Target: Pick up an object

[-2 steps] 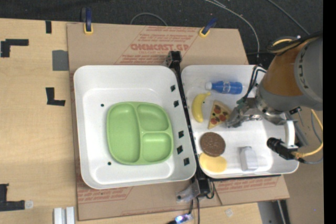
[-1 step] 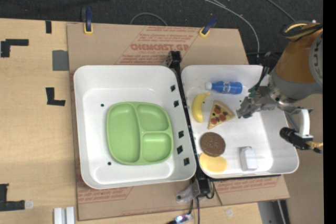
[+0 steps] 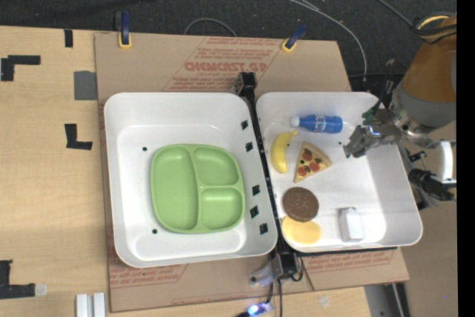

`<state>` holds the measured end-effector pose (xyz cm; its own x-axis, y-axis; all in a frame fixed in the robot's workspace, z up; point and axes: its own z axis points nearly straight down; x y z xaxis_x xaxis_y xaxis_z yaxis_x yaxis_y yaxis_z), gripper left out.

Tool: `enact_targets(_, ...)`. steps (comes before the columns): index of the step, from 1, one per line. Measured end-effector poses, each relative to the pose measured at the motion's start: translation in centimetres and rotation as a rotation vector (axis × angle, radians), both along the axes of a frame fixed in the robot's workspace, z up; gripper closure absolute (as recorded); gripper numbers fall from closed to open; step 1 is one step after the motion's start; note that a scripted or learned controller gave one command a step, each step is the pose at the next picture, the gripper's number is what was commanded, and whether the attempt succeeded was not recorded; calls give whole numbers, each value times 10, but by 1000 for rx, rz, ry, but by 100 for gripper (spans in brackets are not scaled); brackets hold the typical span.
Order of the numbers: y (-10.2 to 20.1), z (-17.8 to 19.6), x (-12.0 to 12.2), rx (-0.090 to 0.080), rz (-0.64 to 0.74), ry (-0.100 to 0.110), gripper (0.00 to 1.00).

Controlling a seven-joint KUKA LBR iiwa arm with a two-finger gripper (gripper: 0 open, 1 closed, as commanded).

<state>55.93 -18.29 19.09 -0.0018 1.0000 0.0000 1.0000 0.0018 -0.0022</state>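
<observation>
1. Your claw (image 3: 358,142) hangs over the right-hand part of the right bin (image 3: 386,234), just inside its right wall. It carries nothing, and whether it is open or closed cannot be told from this slant.
2. The nearest candidates are the blue bottle (image 3: 318,123), lying on its side up and to the left of the claw, and the pizza slice (image 3: 311,162), down and to the left. The two are near each other but apart.
3. The bottle looks the better pick, in my judgement: it is round-bodied and stands proud of the floor, so set the claw across its narrow width, not along its length. The pizza slice looks flat and may slip out.
4. Further left, the banana (image 3: 280,151) lies close to the divider between the bins; a descent there risks clipping that wall.
5. Along the near side sit the brown cookie (image 3: 300,203), a yellow piece (image 3: 302,231) touching it, and a small white block (image 3: 350,223) standing apart.
6. The bare floor between the pizza slice and the white block gives you the most open room for lowering and turning.
7. The left bin (image 3: 126,122) holds the green divided plate (image 3: 197,187), well away from your claw.
</observation>
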Motion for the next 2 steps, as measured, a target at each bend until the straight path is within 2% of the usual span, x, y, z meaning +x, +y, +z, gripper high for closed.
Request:
enact_targets(1, 7, 55, -4, -1, 1, -2, 100)
enact_targets(2, 55, 56, 3, 2, 5, 2, 100)
